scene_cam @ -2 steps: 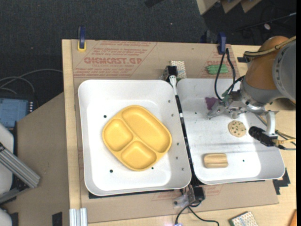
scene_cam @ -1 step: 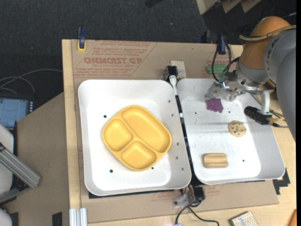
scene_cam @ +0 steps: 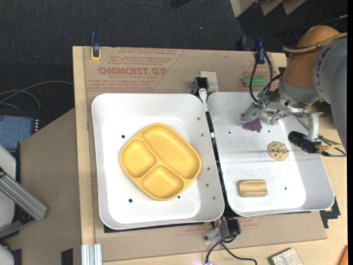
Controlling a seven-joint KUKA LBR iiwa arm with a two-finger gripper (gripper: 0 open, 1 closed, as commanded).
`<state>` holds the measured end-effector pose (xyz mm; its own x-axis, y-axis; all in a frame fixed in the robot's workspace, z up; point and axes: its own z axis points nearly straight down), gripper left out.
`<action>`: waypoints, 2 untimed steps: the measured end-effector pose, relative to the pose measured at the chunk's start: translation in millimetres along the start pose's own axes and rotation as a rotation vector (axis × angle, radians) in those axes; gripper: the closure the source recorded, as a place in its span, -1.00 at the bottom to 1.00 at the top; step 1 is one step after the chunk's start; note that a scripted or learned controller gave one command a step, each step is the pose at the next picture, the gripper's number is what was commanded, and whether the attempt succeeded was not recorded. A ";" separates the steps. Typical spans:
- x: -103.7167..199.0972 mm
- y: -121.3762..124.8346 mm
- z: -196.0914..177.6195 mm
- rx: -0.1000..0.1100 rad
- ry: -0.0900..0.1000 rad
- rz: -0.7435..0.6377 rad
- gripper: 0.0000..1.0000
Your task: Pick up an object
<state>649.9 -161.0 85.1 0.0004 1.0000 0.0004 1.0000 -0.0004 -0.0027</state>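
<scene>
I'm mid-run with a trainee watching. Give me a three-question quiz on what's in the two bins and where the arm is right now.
1. True or false: the yellow divided plate lies in the left bin.
2. Which thing in the right bin lies closest to the gripper? A) the purple piece B) the cookie C) the tan block
3. Fill in: the cookie lies between the purple piece and the ____ block.

Key
1. True.
2. A: the gripper hangs right above the purple piece at the bin's far end.
3. Tan: it lies near the bin's near edge.
</scene>
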 end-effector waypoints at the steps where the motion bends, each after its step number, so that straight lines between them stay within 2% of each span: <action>1: -0.1 1.6 -11.2 -0.005 -0.002 -0.001 1.00; 2: 0.1 1.4 -10.5 -0.003 -0.002 -0.002 -1.00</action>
<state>651.3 -160.9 95.5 -0.0013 1.0000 -0.0020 1.0000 0.0013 0.0004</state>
